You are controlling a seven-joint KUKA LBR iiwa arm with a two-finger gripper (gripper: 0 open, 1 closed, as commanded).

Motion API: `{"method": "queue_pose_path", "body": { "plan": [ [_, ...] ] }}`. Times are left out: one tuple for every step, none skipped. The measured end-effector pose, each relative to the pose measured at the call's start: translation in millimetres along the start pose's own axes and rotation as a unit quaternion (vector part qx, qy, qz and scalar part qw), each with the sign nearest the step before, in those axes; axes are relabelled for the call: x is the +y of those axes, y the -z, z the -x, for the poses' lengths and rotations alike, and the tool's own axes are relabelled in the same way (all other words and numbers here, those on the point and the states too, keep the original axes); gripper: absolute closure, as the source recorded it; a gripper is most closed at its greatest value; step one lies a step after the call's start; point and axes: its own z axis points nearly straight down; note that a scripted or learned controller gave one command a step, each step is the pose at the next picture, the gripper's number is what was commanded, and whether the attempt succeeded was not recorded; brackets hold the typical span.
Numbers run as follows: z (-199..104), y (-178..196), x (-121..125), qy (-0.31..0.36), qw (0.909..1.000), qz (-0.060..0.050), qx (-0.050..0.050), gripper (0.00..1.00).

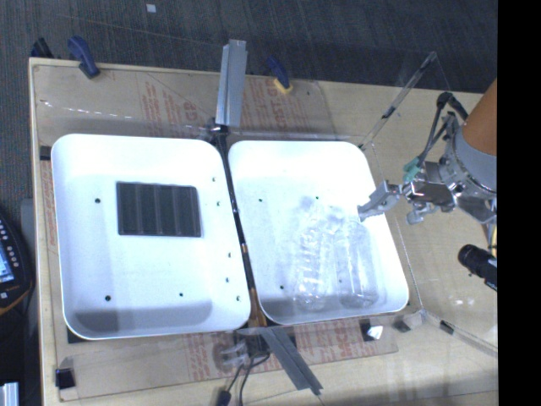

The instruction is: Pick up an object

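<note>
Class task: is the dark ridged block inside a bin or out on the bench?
Inside. The dark ridged block lies flat on the left bin's white floor, within its rim.

Lighting: strong, from overhead. Both white bins, left bin (135, 235) and right bin (317, 231), are overexposed; their floors blow out to flat white with little surface detail. Soft grey shadow lies along the near inner wall of the left bin. Dark carpet (254, 11) beyond the bench (127, 87) reads dim and grainy. Clear plastic bottles (334, 256) in the right bin show only as faint glints, nearly lost in glare. Overall sharpness: low; edges soft, fine detail smeared throughout.
</note>
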Motion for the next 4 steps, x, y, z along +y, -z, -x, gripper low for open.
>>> {"method": "queue_pose_path", "body": {
  "plan": [
    [0.2,-27.4,0.7,0.049,0.9988,0.0,0.0,0.0],
    [4.7,-25.4,0.6,0.057,0.9984,0.0,0.0,0.0],
    [5.3,-34.9,0.5,0.067,0.9977,-0.001,0.001,0.0],
    [5.6,-35.1,0.4,0.071,0.9975,-0.001,0.001,0.0]
  ]
}}
